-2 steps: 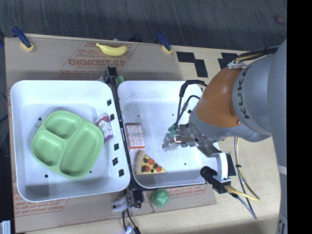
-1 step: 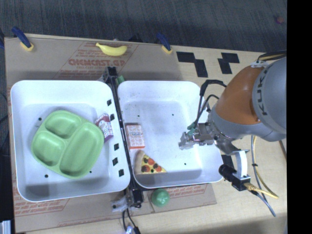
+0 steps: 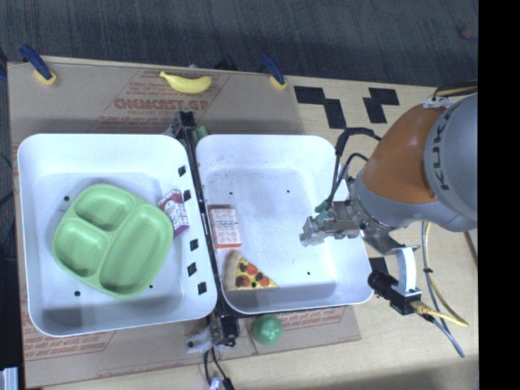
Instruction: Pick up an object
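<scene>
My gripper (image 3: 313, 232) sits by the right bin's (image 3: 268, 157) right edge; finger state unclear. Snack packet (image 3: 224, 226) lies lengthwise front-to-back along the left edge; print unreadable.

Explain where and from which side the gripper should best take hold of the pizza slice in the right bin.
Probably from above, jaws closing across the pizza slice at its wide crust end. It lies flat near the right bin's front-left corner, leaving little room for a sideways approach. The gripper sits further right.
</scene>
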Controlling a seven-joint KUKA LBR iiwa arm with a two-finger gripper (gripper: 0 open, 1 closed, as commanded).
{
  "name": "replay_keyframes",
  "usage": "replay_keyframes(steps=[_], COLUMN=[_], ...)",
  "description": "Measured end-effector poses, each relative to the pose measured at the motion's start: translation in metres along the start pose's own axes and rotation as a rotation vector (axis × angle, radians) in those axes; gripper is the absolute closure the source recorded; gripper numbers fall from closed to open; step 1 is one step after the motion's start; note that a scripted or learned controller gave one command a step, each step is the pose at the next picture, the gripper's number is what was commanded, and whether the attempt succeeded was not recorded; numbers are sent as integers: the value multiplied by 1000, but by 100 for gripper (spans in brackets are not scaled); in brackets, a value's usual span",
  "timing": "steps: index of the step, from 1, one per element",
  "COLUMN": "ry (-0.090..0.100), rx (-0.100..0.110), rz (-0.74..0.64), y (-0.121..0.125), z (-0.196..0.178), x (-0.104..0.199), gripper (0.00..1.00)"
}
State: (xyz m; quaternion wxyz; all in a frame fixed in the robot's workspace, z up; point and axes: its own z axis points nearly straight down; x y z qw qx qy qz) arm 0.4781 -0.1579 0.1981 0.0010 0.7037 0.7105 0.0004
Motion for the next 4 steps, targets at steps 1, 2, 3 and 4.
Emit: replay_keyframes(steps=[1, 2, 3, 4], ry=[0, 1, 3, 2], rx=[0, 5, 6, 3], rz=[0, 3, 3, 5], y=[0, 50, -3, 63], z=[0, 60, 107, 106], x=[0, -31, -28, -54], gripper=[0, 0, 0, 0])
